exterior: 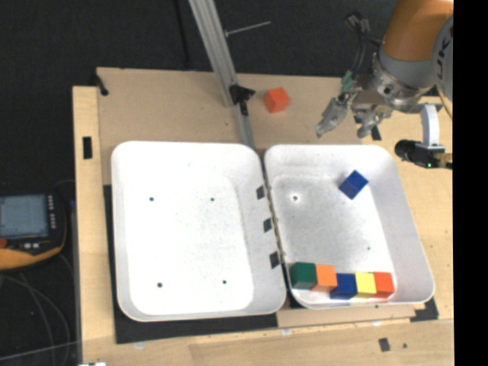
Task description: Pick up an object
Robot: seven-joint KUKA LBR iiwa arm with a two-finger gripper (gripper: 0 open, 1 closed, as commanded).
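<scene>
Grey metal gripper (pixel 351 125) hangs above right bin's (pixel 404 204) far rim, jaws apparently spread with nothing between, matte blue cube (pixel 353 184) below it.

No words or numbers can be read here. The small screen (pixel 24 218) at the left edge glows blue-grey, but anything on it is too blurry to read. The blocks (pixel 343 280), the bins (pixel 191 227) and the arm (pixel 415 21) carry no letters or signs that can be made out.
</scene>
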